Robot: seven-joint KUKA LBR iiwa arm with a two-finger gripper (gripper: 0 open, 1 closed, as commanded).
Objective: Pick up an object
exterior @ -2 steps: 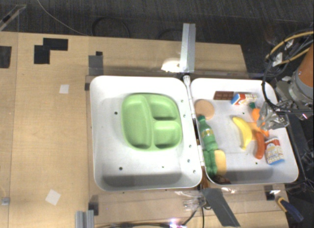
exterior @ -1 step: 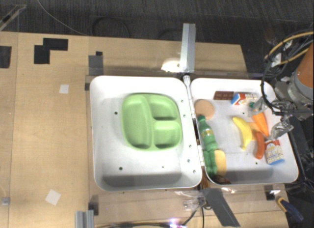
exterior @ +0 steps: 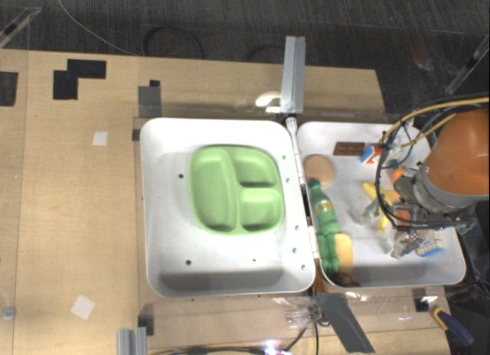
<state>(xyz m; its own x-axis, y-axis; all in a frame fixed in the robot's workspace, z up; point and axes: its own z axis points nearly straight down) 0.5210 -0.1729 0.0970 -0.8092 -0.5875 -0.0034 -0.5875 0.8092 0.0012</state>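
The right bin holds several small objects. A tan ball lies near its left wall. Below the ball, a green bottle lies along that wall, with a yellow block at its lower end. A brown bar and a small blue, red and white item lie near the back wall. My gripper hangs low over the middle of this bin, under the orange wrist band. It is right beside a yellow piece, and a blue and white packet lies just to its right.
The left bin holds a green divided plate. A metal post stands behind the seam between the bins. Yellow and black cables loop around the wrist above the right bin's back corner.
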